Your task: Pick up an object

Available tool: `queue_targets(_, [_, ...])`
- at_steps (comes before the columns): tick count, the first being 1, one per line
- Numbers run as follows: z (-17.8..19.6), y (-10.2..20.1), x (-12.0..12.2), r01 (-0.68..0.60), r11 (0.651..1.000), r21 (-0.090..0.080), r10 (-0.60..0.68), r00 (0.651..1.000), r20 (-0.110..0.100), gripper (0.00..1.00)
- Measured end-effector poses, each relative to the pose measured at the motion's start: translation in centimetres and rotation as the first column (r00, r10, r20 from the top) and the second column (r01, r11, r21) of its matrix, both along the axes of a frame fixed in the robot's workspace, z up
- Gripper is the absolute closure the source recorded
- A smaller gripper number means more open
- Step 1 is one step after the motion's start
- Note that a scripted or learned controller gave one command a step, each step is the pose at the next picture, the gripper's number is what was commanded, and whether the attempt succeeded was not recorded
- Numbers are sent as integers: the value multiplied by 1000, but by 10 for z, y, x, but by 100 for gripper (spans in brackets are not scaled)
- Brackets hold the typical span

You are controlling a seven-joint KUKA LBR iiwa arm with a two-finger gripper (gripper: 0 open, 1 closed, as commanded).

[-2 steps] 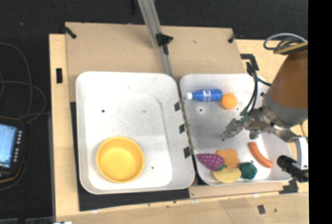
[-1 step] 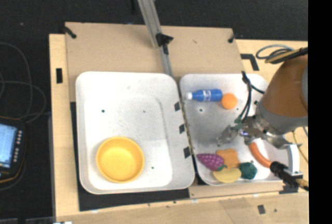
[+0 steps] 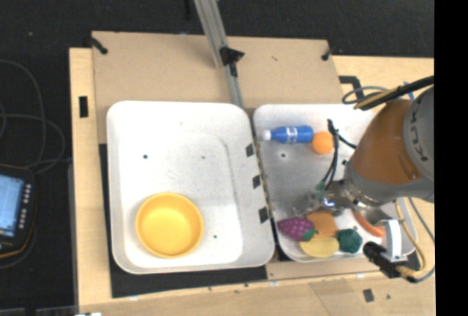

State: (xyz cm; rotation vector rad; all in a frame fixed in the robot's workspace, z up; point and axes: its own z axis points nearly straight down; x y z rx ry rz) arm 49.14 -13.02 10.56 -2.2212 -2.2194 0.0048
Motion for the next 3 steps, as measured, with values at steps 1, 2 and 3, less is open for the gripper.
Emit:
queue_targets(1, [14,0,3,4,1000,1,-4,1000,9,100])
queue_targets(2, [76,-2,-1,-4,1000,-1,4,1000,11,100])
queue_targets(3, [127,6,7,-5,1000,-1,5,1000,11,100])
